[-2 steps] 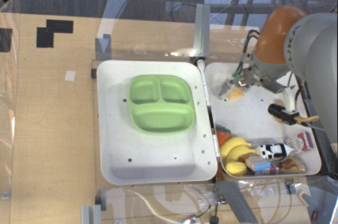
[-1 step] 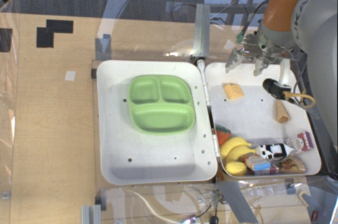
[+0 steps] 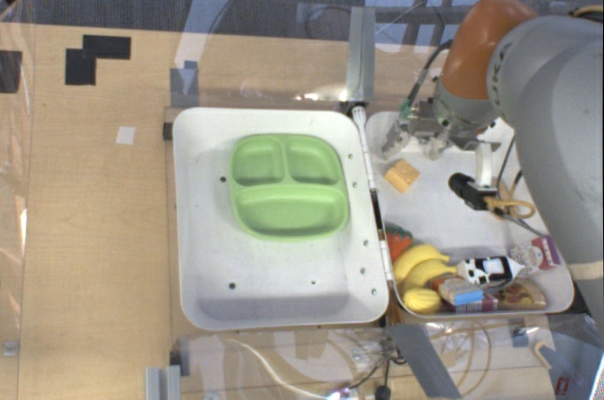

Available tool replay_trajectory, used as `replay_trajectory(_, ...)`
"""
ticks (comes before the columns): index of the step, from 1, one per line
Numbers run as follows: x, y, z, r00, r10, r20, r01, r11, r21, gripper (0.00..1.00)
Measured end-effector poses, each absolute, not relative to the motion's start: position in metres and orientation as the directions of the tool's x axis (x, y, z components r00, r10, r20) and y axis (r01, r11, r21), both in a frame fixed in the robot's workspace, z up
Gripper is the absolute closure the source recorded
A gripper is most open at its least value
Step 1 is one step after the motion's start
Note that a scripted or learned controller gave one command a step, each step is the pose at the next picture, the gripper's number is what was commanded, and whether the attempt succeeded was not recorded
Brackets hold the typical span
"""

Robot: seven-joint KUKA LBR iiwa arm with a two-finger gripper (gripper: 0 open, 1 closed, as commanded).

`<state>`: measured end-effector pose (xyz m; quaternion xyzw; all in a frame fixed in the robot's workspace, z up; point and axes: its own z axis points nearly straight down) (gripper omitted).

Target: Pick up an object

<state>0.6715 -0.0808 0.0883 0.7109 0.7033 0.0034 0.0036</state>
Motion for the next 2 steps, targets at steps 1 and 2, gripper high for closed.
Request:
replay_trajectory(1,0.636,-0.085,0.09,-0.047,0.999,0.0,0.999,0.047,0.011,0.0)
replay_trajectory(2,0.639,-0.083,0.103,-0.049,0.999,0.001,0.999,0.049,0.02,1.0)
